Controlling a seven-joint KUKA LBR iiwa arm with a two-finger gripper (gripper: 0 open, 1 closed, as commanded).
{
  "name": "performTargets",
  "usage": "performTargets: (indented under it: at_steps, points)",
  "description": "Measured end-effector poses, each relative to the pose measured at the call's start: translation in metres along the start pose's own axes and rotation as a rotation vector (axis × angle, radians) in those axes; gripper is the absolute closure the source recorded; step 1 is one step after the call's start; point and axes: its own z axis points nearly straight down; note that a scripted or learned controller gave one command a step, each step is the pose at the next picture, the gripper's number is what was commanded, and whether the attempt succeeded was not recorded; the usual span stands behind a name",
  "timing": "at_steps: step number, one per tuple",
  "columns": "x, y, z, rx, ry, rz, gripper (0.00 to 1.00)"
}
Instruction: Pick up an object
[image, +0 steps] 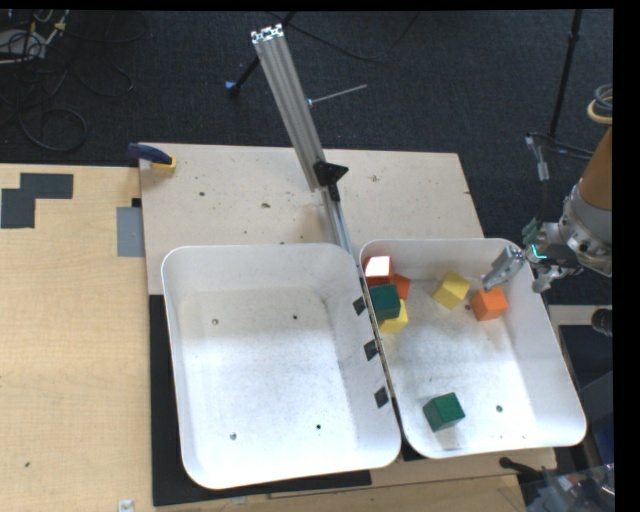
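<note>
So nothing is lifted yet; pick not done. Claw (506, 268) sits over the right bin (560, 400) at its upper right, whether it's spread or pinched I cannot tell. Orange block (488, 304) lies on the bin floor just below the claw tip, seemingly not gripped. Yellow block (451, 291) is beside it.

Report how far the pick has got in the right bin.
Done: the gripper has reached into the right bin and sits right above the orange block. In hand: nothing that I can confirm; the block seems to rest on the bin floor. Left: grasping and lifting it. The yellow block and the green block lie untouched.
</note>
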Motion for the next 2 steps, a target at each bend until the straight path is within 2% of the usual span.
performTargets:
  at_steps: [1, 2]
  points:
    - [0.000, 0.001, -0.003, -0.004, -0.002, -0.003, 0.00]
    - [0.001, 0.000, 0.062, 0.002, 0.001, 0.000, 0.00]
